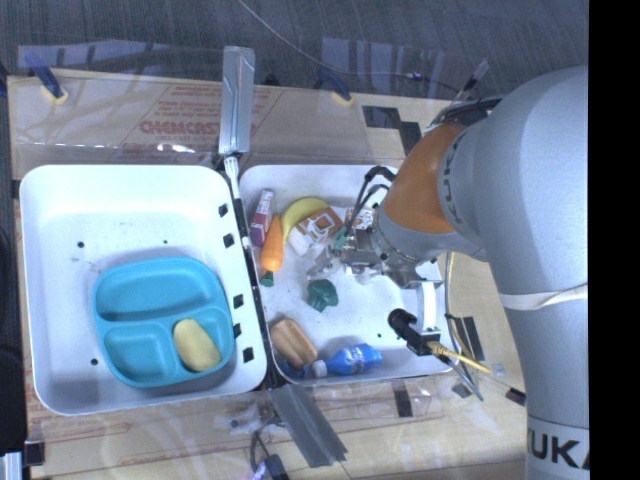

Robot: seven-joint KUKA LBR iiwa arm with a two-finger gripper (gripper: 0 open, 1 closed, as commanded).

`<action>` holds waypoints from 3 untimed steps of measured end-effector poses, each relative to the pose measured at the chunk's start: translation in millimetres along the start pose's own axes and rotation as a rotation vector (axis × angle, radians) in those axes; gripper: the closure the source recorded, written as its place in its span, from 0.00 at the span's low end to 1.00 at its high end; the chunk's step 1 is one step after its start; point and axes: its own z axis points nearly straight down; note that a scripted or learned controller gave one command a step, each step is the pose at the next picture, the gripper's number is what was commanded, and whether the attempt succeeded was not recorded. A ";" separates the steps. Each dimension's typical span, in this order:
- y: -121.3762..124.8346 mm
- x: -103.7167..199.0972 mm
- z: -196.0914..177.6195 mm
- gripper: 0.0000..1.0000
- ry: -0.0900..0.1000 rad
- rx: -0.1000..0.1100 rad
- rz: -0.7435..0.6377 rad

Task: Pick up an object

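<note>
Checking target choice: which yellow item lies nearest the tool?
The banana in the right bin, just left of the tool. The yellow potato-like lump sits far off on the blue tray.

We see even, bright overhead light, with soft shadows inside the two shallow white plastic bins [60, 183]. Glare streaks the clear plastic sheeting [150, 118] behind them, and focus stays fairly sharp.

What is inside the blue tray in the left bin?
A yellow potato-like object lies in the blue tray's lower right compartment. The other compartments show bare blue. What lies under the tray is covered.
</note>
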 end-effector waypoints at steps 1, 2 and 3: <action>-52.7 23.5 -56.6 0.00 0.002 0.001 -0.273; -55.6 43.7 -1.8 0.00 0.003 0.003 -0.433; -54.4 43.3 -12.4 1.00 0.002 0.001 -0.436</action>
